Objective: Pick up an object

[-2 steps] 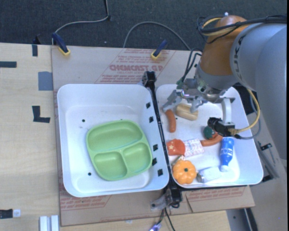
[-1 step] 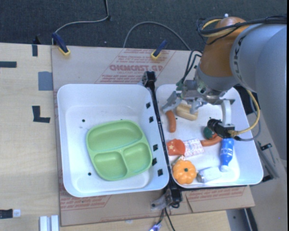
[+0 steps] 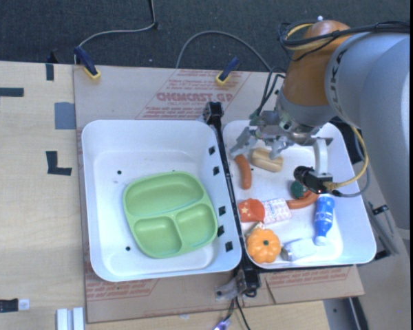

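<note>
Where gripper (image 3: pixel 265 145) hovers, bread roll (image 3: pixel 267 161) beneath

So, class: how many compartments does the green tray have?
3. The green tray lies in the left bin: one long compartment across its far side, two smaller ones side by side along its near side. None looks hidden.

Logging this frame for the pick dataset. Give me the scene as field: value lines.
arm: reaches in from the right, hand low over the right bin's back part
left bin: holds a green divided tray
right bin: holds a sausage, tan bread-like piece, orange pumpkin, blue bottle, other small items
nearest to hand: tan bread-like piece and sausage
grasp: cannot tell
</note>
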Controlling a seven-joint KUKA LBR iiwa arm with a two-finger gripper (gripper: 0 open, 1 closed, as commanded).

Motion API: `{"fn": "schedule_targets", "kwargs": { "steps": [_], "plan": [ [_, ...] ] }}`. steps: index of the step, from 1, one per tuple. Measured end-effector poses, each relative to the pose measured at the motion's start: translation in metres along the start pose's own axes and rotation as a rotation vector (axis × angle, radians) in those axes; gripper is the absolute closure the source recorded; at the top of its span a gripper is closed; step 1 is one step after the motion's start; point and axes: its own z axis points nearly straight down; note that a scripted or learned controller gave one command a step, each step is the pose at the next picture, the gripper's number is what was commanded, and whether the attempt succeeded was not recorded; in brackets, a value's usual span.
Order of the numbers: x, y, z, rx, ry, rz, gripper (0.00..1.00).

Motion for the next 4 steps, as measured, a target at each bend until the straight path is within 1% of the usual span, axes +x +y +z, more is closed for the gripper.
{"fn": "schedule_targets", "kwargs": {
  "steps": [1,2,3,4],
  "plan": [
    [-0.002,0.005,0.0,0.0,0.0,-0.001,0.0],
    [0.004,-0.012,0.0,0.0,-0.002,0.0,0.0],
    [-0.059,0.01,0.098,-0.005,-0.002,0.001,0.0],
    [-0.052,0.033,0.1,0.021,-0.001,0.006,0.0]
  ]
}}
